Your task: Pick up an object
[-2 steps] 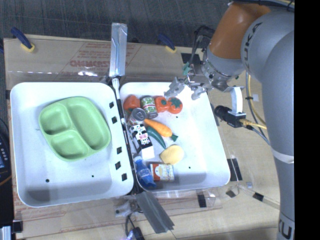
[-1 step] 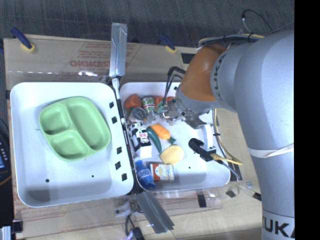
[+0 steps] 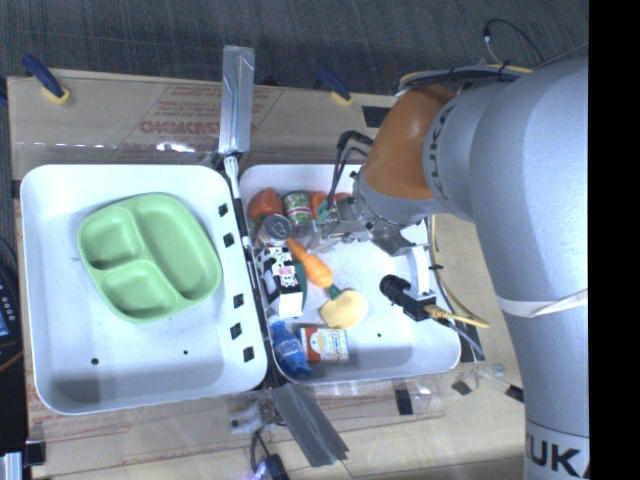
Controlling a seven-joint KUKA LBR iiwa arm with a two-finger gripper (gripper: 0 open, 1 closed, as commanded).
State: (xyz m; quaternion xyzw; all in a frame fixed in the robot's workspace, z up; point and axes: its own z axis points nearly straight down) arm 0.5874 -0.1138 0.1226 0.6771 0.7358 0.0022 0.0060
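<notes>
Evidently the gripper [image 3: 335, 226] is down in the right bin [image 3: 400, 343] near its far edge, close to the green can [image 3: 298, 206], because the objects crowd the bin's left wall, a toy carrot [image 3: 312, 264] and yellow piece [image 3: 343, 309] among them. Whether it grips anything, I cannot tell. A green divided plate [image 3: 150, 256] sits in the left bin [image 3: 60, 368].

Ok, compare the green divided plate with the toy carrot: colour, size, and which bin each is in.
The green divided plate is pale green; the toy carrot is orange. The plate is broad and flat with three compartments, while the carrot is small and slim. The plate lies alone in the left bin; the carrot lies among clutter in the right bin. Both rest on a white bin floor.
</notes>
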